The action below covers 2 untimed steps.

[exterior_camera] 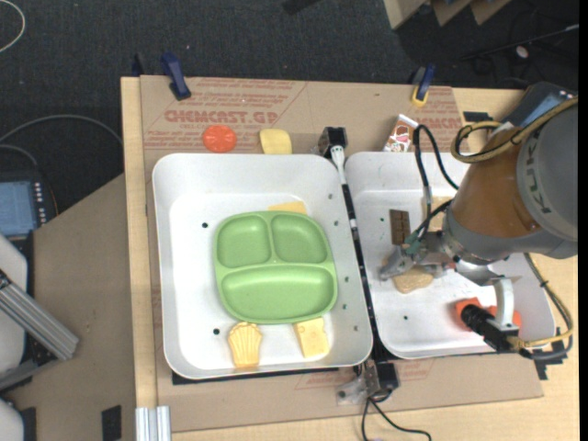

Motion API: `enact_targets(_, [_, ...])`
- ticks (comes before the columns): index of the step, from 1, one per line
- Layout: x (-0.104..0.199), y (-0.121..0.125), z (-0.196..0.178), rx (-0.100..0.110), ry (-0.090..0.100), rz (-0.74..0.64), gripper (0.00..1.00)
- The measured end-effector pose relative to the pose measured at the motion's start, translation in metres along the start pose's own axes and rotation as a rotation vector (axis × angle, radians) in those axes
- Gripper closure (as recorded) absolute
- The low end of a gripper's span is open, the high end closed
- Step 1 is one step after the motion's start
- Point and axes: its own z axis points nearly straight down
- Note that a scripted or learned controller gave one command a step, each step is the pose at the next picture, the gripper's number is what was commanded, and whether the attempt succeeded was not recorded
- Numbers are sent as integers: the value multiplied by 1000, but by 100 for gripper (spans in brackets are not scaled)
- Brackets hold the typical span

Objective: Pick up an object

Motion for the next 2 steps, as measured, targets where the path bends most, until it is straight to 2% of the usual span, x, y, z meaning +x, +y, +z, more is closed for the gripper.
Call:
enact_targets(1, [-3, -1, -11, -2, -2, 5, 100])
enact_targets(2, [99, 42, -107, -11, 4, -9, 100])
